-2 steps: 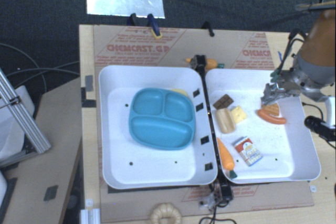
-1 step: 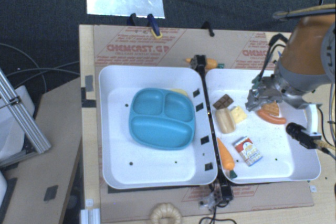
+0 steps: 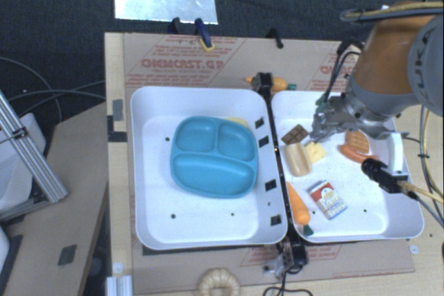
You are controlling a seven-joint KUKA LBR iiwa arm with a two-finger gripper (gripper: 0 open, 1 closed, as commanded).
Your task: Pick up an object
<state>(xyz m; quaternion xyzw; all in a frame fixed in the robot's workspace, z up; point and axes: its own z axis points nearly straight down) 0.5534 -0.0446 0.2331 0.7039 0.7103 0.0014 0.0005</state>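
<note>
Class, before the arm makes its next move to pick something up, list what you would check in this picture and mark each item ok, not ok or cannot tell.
1. Objects available in the right bin: carrot, small box, bread-like piece, chocolate piece lie there. Ok.
2. Pincer positioned over the right bin, near the chocolate piece. Ok.
3. Whether the pincer already holds something. Cannot tell.
4. Bread-like piece and yellow piece touch, so a clean single grasp is doubtful. Not ok.
5. Blue divided tray in the left bin lies apart from the arm. Ok.
</note>
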